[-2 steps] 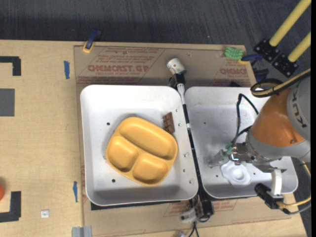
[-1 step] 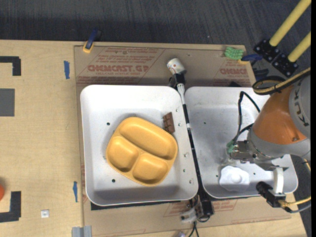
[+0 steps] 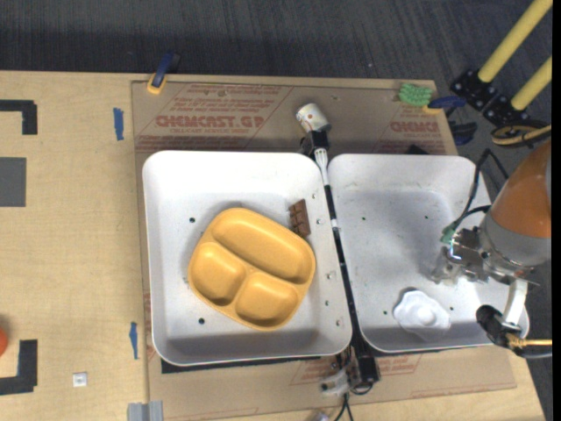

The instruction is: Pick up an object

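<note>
Lab/test cell, not a home. I'm working over a plywood surface [image 3: 70, 235] with two shallow white bins [image 3: 166, 235] fixed side by side on a printed cardboard sheet [image 3: 219, 112]. Black tape marks [image 3: 26, 117] and blue tape tabs [image 3: 117, 123] on the wood, spring clamps [image 3: 161, 73] at the sheet's corners, loose cables [image 3: 491, 200] by my wrist, yellow padded stand legs [image 3: 526, 24] on dark carpet [image 3: 263, 16]. Rigged for repeated trials.

Yellow divided tray [image 3: 252, 266] (glossy), white lump [image 3: 420, 310], both bins [image 3: 166, 235] white.
</note>
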### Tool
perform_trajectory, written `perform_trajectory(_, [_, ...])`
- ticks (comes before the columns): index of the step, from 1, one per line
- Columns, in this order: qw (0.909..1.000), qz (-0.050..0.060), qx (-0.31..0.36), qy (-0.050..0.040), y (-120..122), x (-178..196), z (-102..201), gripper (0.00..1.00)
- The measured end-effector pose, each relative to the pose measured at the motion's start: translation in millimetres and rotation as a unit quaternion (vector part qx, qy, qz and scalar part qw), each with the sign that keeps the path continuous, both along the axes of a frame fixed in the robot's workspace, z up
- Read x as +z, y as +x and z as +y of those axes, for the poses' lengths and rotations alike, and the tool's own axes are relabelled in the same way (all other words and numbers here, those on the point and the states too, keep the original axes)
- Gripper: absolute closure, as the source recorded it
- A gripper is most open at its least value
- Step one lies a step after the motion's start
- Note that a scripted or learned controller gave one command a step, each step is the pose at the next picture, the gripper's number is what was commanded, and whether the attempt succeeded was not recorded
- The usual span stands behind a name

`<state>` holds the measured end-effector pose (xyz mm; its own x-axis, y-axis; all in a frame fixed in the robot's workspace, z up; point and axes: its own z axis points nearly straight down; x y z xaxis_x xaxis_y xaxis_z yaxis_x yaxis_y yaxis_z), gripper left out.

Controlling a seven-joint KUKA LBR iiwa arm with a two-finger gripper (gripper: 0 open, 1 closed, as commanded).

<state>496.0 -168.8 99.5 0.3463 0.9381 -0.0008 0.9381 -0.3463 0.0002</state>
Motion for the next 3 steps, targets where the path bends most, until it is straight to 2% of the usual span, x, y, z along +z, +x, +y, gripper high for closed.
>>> perform_trajectory(1, [1.0000,0.000,0.000,0.0001,0,0,0,0.00])
perform_trajectory(2, [0.9898,-0.001,0.142,-0.0001,46,-14,-9,0.00])
perform_trajectory(3, [0.9572,-0.001,0.290,-0.0008,104,-14,6,0.00])
